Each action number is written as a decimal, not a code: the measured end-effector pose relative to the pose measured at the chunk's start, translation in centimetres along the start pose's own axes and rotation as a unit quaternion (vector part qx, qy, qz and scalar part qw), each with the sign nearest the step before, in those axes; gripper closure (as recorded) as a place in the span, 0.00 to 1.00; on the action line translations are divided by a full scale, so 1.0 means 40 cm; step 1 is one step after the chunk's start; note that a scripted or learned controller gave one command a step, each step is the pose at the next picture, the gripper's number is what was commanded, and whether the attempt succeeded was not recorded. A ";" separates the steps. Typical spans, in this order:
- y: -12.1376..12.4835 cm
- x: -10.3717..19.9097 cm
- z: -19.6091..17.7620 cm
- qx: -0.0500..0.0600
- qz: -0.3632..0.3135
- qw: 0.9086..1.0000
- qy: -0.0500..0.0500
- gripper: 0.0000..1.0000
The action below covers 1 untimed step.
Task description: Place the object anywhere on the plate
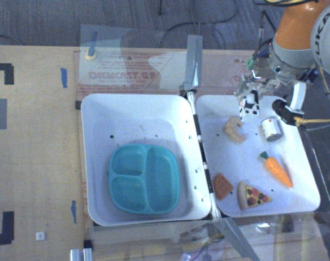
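A teal plate [144,178] with three compartments lies in the left bin [99,118], nothing on it. My gripper [249,105] hangs over the back of the right bin [309,194], just above and behind a tan curved pastry piece [235,129]. A small black-and-white shape sits at the gripper's tip, and I cannot make out what it is. A short silver can [271,128] lies on its side to the gripper's right.
Further forward in the right bin lie an orange carrot [277,169], a pizza slice [253,196] and a brown square cracker [223,185]. A raised divider [200,145] separates the two bins. Cables trail behind the arm at the top right.
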State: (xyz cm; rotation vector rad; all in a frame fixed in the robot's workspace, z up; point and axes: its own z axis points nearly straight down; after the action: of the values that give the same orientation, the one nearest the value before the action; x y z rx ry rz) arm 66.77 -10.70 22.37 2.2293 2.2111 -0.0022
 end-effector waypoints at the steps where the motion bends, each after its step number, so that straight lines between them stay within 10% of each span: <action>1: -0.082 0.186 -0.011 0.000 -0.066 0.998 0.001 1.00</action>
State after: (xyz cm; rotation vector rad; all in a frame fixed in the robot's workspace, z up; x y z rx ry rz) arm 63.57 -3.22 22.78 2.0795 2.3558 0.0002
